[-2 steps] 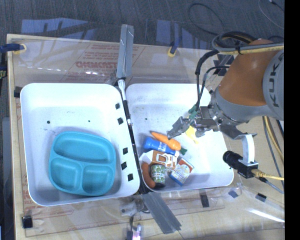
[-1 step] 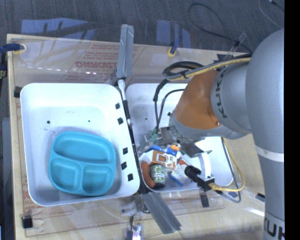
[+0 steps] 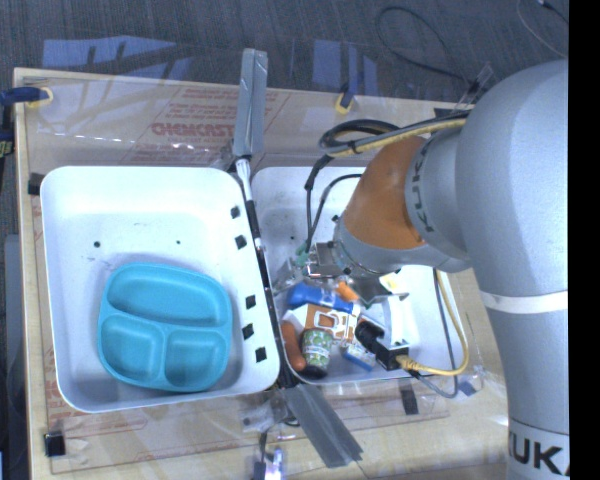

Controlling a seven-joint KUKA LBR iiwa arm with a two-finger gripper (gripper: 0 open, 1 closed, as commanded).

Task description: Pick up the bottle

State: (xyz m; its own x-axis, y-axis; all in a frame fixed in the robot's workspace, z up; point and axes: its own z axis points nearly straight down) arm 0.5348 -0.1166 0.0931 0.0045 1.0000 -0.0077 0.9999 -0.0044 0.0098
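Since the arm (image 3: 460,188) hangs low over the right bin (image 3: 280,193), its gripper (image 3: 325,263) sits above the clutter — the bottle (image 3: 317,348) probably — grip state, can't tell.

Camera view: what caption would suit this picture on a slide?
Grey arm reaches into the right bin of cluttered items; a blue divided tray lies in the left bin.

Smooth white plastic bins (image 3: 140,193), glossy blue plastic tray (image 3: 165,325), matt grey arm (image 3: 510,198), possibly metal
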